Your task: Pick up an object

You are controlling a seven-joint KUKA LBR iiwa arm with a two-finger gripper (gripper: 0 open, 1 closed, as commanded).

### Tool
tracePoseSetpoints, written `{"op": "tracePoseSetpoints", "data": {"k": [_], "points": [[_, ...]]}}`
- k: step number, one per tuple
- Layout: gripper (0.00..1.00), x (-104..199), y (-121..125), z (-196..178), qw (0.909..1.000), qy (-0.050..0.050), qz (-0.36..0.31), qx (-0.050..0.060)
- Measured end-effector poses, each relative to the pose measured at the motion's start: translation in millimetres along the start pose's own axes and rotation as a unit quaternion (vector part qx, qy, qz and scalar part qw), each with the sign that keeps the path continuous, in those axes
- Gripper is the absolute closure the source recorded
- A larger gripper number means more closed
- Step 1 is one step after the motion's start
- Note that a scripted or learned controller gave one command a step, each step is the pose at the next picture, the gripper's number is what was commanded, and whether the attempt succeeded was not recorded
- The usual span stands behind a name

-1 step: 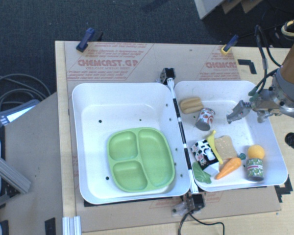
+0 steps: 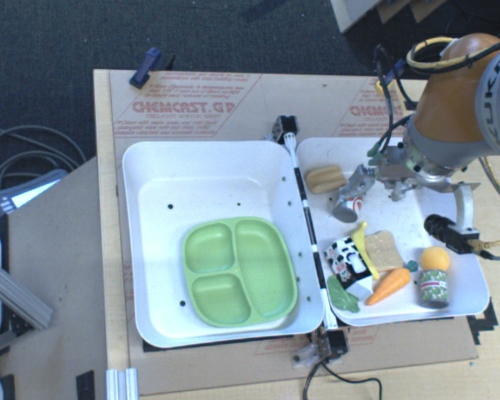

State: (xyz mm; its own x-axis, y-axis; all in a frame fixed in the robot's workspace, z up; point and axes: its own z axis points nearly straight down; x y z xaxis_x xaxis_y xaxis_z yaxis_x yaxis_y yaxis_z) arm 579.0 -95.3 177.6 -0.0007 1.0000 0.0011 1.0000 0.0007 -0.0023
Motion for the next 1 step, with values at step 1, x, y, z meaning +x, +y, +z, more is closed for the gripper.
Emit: {"op": "tracePoseSetpoints", "data": {"k": [1], "points": [[0.00, 0.3, 16.4, 93.2, 1.0000, 0.000, 0.001, -0.001]]}}
